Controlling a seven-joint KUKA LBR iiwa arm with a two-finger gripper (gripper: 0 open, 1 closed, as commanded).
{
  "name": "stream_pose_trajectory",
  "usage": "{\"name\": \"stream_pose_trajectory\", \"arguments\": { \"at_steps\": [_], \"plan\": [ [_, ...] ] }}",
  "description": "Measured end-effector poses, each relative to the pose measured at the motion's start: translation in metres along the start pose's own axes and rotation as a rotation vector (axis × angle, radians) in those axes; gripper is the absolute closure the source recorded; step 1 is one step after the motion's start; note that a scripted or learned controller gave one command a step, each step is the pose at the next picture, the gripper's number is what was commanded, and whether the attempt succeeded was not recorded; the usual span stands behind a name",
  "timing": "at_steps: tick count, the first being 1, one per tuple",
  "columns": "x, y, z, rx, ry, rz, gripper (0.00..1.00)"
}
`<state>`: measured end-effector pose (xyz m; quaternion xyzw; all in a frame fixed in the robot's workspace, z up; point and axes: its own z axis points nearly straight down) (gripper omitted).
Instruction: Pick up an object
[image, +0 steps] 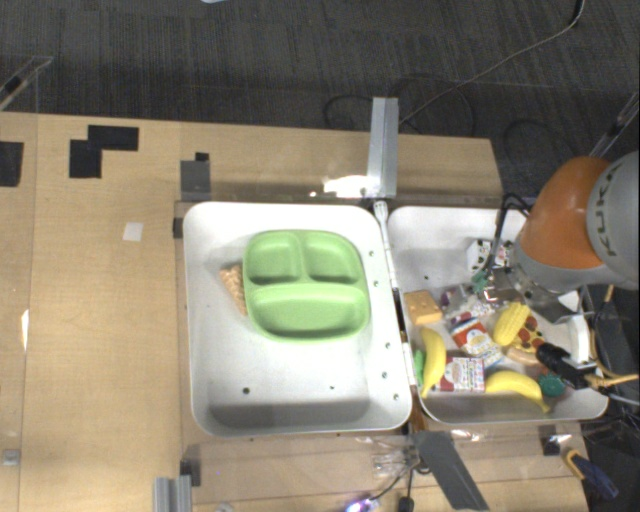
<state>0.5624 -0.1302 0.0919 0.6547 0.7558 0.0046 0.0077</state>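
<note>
The wooden worktop (100, 330) carries two shallow white bins side by side, meeting at a shared edge below an upright metal post (384, 145). The left bin (290, 395) holds a green divided tray (304, 282) with three compartments, lying flat in the upper middle of the bin; a tan, speckled item (233, 287) shows partly from under the tray's left edge, touching it. The right bin (430, 245) has its far half bare and its near half crowded with small objects. The grey arm with its orange band (568, 225) comes in from the right and stands over the right side of this bin, and the hand (492, 272) is low at the upper margin of the pile. The hand is seen end-on and dark against clutter, so I cannot tell whether it is wide, narrow or holding anything. Candidate objects for picking lie in the pile: a banana (432, 358) at the left side near the dividing wall, lying lengthwise; a second banana (516, 386) along the near wall; a yellow corn cob (511, 322) just below the hand; a tan block (423, 306) above the first banana; a red-and-white carton (462, 373) between the two bananas; a second small packet (470, 333) just above it; and a green piece (552, 386) at the second banana's right end. These items touch or overlap one another.
</note>
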Motion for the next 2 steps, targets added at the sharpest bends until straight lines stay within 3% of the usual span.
{"name": "stream_pose_trajectory", "arguments": {
  "at_steps": [1, 2],
  "plan": [
    [0.001, 0.002, -0.011, -0.004, 0.0, -0.001, 1.0],
    [0.048, 0.056, -0.093, 0.012, 0.004, 0.214, 1.0]
  ]
}}
